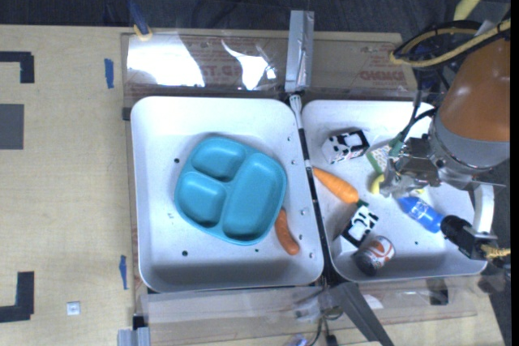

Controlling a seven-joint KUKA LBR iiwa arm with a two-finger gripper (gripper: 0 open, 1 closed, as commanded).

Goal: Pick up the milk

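Rounded grey robot arm [474, 126] with a broad, glossy orange band above the wrist, then a grey collar below it. Bundled yellow and black cables looped near the upper housing; thinner black, white and green wires trailing toward the wrist. Small metallic end effector [403, 174], grey and silver, with cluttered brackets. Black fitting and white bracket on the lower side.

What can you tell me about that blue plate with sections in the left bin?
The divided plate is bright turquoise, plastic by its look, with rounded corners and three compartments: two smaller ones and one larger. It lies flat, right way up, turned at a slant, near the middle of the left bin. An orange sausage-like toy lies at its lower right edge, apparently touching it. Its compartments hold nothing.
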